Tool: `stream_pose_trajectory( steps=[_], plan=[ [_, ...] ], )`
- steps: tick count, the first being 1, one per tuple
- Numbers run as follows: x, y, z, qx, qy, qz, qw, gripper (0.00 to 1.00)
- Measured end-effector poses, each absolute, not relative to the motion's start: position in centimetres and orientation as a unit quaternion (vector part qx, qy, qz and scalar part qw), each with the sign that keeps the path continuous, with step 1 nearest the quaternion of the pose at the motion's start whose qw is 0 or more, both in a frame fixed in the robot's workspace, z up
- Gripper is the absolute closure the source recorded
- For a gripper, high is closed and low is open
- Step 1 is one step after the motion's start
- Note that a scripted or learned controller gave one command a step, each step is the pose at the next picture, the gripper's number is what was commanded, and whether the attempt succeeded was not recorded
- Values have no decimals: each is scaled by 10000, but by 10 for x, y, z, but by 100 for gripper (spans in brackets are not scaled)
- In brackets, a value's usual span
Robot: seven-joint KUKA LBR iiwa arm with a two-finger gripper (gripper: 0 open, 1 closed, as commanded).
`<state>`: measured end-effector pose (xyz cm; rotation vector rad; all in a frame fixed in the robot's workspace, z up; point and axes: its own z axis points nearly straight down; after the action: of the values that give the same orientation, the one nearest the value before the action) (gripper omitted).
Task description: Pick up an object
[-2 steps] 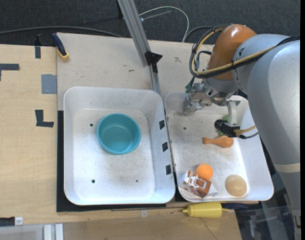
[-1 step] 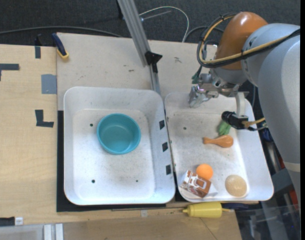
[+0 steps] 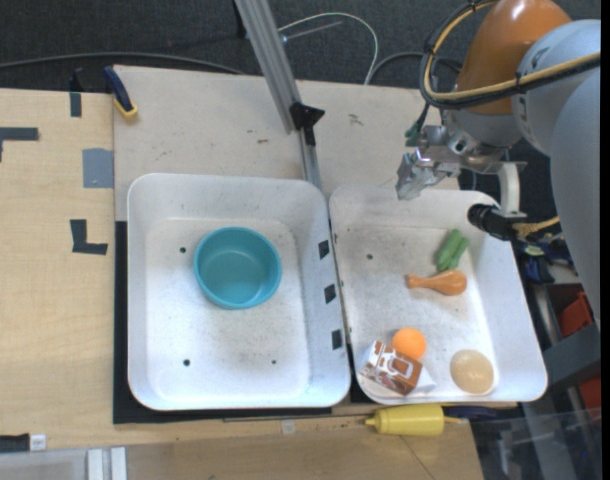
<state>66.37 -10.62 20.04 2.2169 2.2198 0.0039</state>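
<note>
We see the claw (image 3: 417, 180) hovering over the right bin's (image 3: 505, 268) far rim, holding nothing; how far it is open we cannot tell. Below it lie a green vegetable (image 3: 451, 249), an orange drumstick (image 3: 438, 283) and an orange ball (image 3: 410, 343).

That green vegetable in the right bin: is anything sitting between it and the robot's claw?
Nothing visible does. The gripper hangs above the right bin's far edge, and bare white floor lies between it and the green vegetable.

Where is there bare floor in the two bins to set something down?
Left bin: bare everywhere around the blue bowl, mostly its near half. Right bin: bare strip along its left side and far end. Crowded near corner: packet, orange ball, pale ball.
</note>
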Motion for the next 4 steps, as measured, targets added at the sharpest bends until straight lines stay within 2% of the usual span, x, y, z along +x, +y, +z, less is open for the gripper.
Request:
stream_pose_trajectory(
  steps=[1, 2, 3, 4],
  plan=[
    [664, -106, 208, 7065, 7077, 1, 0, 100],
    [639, -60, 222, 7053, 7089, 6, -4, 100],
    [622, -11, 221, 7050, 7092, -6, -15, 100],
    [590, 27, 215, 7055, 7087, -18, -19, 100]
  ],
)
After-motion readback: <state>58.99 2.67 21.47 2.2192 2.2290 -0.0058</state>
